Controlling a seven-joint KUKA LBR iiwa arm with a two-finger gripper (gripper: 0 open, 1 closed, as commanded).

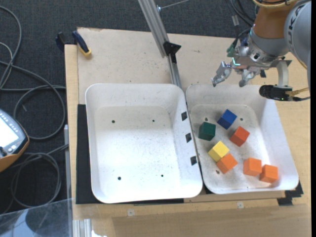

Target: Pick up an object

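Hovered with gripper (231, 78) spread open, grasping nothing, above right bin's (282, 132) far rim; blue cube (227, 118) lay nearest among scattered blocks, likely light, rigid, best pinched across flat opposite faces.

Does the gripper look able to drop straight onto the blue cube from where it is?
Probably yes. The gripper hovers open above the right bin's far rim, and the blue cube sits apart from the other cubes with nothing over it.
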